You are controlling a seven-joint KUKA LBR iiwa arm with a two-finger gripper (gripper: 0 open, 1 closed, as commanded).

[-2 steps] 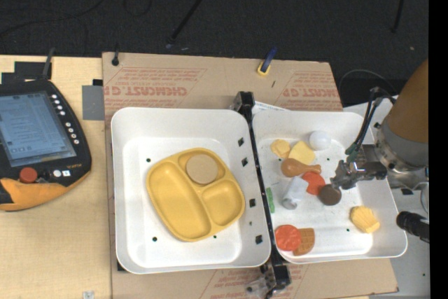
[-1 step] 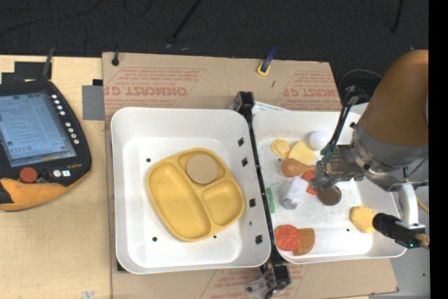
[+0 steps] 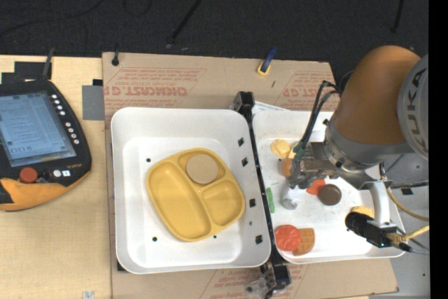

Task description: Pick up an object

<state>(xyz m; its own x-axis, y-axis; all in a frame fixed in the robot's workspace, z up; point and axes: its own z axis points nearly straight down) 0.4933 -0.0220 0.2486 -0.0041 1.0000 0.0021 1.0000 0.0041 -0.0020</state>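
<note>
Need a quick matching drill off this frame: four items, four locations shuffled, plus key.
Items:
1. yellow divided plate
2. tan disc
3. brown round piece
4. handheld control pendant

Places:
A. on the bench, left of both bins
B. right bin, beside the gripper
C. in the plate's top compartment
D. left bin

Pairs: 1-D, 2-C, 3-B, 4-A
</note>
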